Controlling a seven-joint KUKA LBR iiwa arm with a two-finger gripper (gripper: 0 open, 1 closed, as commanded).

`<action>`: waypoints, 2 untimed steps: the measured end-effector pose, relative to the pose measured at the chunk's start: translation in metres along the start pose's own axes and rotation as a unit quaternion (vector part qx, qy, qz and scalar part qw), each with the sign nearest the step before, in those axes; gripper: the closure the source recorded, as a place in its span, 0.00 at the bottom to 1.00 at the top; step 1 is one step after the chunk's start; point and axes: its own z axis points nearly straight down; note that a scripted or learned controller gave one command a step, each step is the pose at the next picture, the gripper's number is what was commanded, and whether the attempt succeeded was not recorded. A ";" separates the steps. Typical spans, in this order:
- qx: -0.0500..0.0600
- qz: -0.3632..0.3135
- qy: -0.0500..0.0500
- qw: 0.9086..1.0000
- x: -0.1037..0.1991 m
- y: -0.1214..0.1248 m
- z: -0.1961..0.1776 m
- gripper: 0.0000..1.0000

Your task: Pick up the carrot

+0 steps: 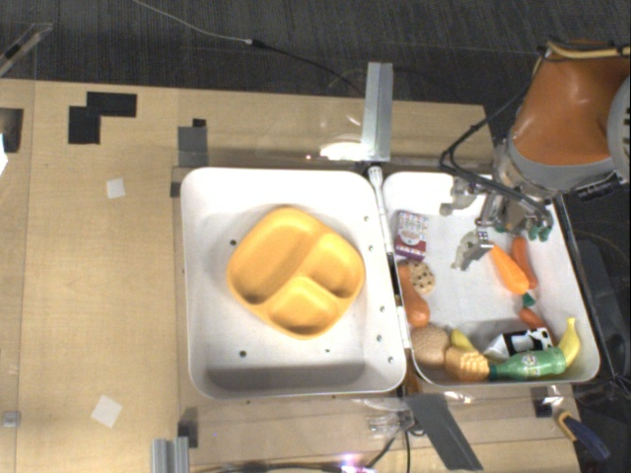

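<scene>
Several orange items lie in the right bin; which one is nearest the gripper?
The carrot, lying slanted just right of the gripper. The other orange pieces sit farther off: one by the left wall, a small one lower right.

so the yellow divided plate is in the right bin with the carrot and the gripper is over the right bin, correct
Not quite. In the camera view the yellow divided plate lies in the left bin, alone there. The carrot is in the right bin among the other toy foods, and the gripper is over that right bin, just left of the carrot's upper end.
</scene>
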 end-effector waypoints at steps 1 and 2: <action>0.001 0.037 0.002 0.999 0.008 -0.061 0.043 0.00; 0.001 0.050 -0.004 0.999 0.020 -0.083 0.110 0.00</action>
